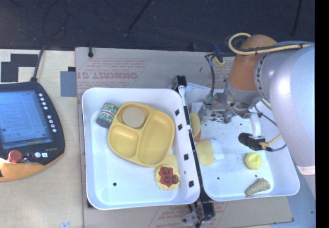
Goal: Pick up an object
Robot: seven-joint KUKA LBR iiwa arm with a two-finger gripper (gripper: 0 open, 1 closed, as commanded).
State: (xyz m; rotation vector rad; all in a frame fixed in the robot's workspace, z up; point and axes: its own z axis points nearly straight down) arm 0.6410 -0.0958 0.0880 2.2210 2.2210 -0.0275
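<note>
- Your gripper (218, 114) sits low in the right white bin (288, 183), upper-left corner — can't tell its state from here.
- Pickable items right of frame centre: pale yellow rounded block (205, 152), small yellow ball (252, 160), tan cone-shaped piece (258, 186) — all apart from it.

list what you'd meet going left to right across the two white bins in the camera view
Small green-and-white can → yellow divided plate → toy pizza slice → pale yellow piece → gripper → small yellow lump → tan cone-shaped piece
</note>
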